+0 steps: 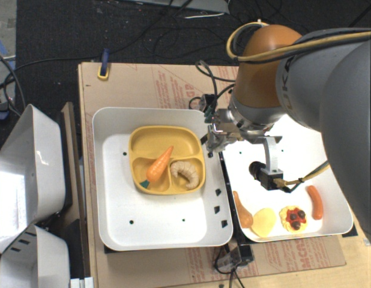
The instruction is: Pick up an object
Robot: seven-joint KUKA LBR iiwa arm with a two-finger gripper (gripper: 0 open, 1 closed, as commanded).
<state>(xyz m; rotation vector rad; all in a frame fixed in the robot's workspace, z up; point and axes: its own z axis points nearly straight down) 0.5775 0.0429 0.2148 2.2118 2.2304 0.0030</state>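
Printed text: faint red lettering on the tan cardboard sheet (149,83) covering the counter. One patch sits upper centre of the frame, above the left bin, and another at lower right below the right bin. Both are upside down or slanted and too faint to read. No other labels, brands or numbers legible.

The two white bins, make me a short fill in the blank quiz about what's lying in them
1. The yellow divided plate sits in the ____ bin.
2. On that plate, the curled pale shrimp lies beside an orange ____.
3. The red sausage lies in the ____ bin.

Missing words: left; carrot; right
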